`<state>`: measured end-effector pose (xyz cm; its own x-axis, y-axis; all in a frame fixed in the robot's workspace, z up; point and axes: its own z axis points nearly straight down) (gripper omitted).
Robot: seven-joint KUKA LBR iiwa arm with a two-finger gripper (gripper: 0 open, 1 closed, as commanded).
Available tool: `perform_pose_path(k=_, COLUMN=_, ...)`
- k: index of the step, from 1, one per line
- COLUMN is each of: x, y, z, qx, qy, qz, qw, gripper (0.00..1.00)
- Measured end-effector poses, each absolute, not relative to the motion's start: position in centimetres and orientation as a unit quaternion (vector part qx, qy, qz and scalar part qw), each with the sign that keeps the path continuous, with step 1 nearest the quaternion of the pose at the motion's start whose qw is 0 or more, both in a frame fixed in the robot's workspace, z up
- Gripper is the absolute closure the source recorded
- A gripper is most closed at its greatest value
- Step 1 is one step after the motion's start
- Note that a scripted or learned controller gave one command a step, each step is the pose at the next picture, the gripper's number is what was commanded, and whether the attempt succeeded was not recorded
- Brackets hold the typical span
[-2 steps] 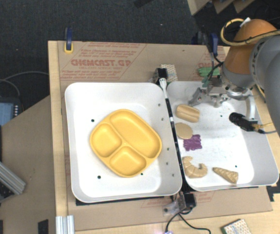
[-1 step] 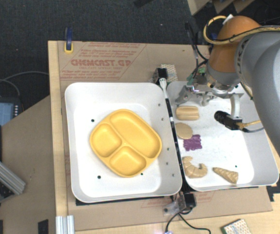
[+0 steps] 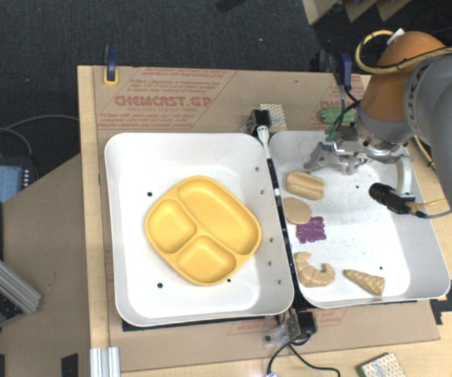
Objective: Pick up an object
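1. The gripper (image 3: pixel 342 157) hangs low over the right bin's (image 3: pixel 414 277) far edge. Whether it is released or clenched cannot be told from this slant, and nothing shows in its grasp.
2. The toy foods lie along that bin's left wall: a bread roll (image 3: pixel 304 184), a tan piece (image 3: pixel 295 210) and a purple cluster (image 3: pixel 311 229), with a croissant (image 3: pixel 314 272) and a cone (image 3: pixel 365 281) near the front edge, probably scattered loosely to be picked singly.
3. The yellow divided plate (image 3: pixel 201 229) sits mid-left bin (image 3: pixel 131 163), likely the drop side.

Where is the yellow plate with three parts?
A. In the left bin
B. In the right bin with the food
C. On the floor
A, because the yellow plate lies inside the left bin, while the toy food pieces lie in the right bin.
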<state>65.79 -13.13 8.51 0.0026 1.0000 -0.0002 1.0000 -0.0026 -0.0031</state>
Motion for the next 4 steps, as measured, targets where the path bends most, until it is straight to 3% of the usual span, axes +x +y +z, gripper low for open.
perform_pose_path(k=1, x=66.7, y=-9.2, z=8.5, qx=-0.706, qy=-0.708, qz=-0.0002, qw=0.0, gripper=0.0)
perform_pose_path(k=2, x=57.5, y=-10.7, z=8.4, qx=-0.709, qy=-0.706, qz=0.0027, qw=0.004, gripper=0.0)
perform_pose_path(k=3, x=52.8, y=-9.6, z=8.4, qx=-0.708, qy=-0.707, qz=0.0016, qw=0.003, gripper=0.0)
perform_pose_path(k=4, x=57.2, y=-9.2, z=8.5, qx=-0.706, qy=-0.708, qz=-0.001, qw=-0.002, gripper=0.0)
